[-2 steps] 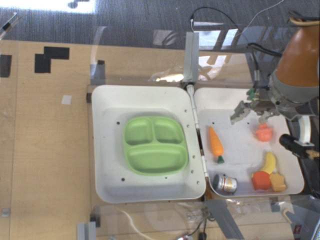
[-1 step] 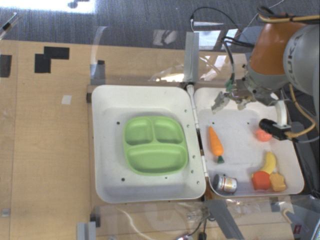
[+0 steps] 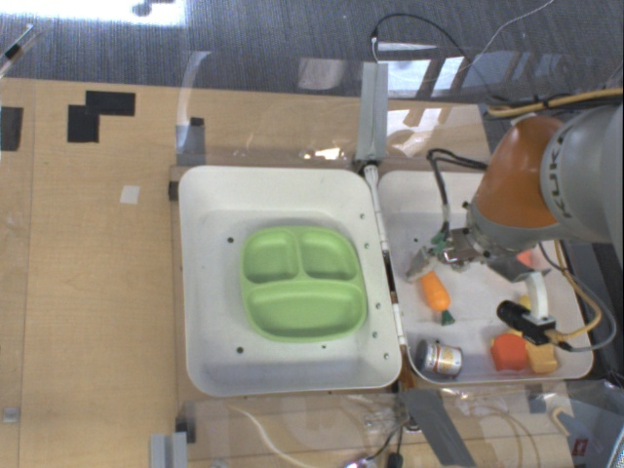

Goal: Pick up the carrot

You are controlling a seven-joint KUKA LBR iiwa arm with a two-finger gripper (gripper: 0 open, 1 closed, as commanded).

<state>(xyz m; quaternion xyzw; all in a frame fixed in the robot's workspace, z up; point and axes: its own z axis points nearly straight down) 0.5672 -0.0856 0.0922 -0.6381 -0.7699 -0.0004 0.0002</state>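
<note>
gripper (image 3: 436, 254) hovers in the right bin (image 3: 409, 203), just above the carrot (image 3: 436, 292); fingers spread apart, holding nothing

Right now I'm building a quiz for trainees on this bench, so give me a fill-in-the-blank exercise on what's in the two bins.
1. The green divided plate lies in the ____ bin as the camera sees it.
2. The carrot lies on the floor of the right bin, its colour being ____.
3. The gripper hangs just above the carrot's ____ end in the view.
4. The small metal can lies near the right bin's ____ edge in the view.

Missing words: left; orange; upper; lower
</note>
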